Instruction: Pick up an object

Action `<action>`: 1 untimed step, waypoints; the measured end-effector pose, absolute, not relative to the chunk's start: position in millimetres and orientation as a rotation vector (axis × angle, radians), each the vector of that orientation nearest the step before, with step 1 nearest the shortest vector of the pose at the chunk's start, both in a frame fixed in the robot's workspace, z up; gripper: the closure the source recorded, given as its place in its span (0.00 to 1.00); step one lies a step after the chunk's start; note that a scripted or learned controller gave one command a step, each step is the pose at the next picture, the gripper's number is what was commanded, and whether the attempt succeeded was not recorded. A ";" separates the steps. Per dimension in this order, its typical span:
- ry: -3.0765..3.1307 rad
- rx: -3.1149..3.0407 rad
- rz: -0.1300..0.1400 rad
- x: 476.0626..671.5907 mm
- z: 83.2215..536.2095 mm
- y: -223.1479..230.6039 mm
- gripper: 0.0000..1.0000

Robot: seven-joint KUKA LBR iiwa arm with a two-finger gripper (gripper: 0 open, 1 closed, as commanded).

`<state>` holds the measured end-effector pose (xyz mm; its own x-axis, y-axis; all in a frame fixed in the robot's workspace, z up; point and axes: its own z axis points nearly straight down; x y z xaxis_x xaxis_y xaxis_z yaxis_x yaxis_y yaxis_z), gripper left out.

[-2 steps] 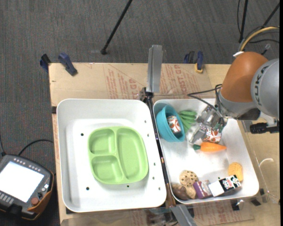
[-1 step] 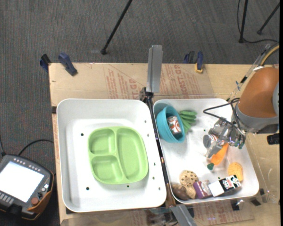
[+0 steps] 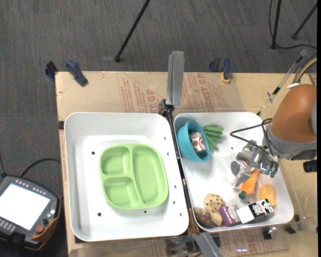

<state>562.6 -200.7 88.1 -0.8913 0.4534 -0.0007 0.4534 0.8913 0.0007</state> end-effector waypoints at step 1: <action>3.071 0.649 0.001 566.0 88.2 -208.3 0.00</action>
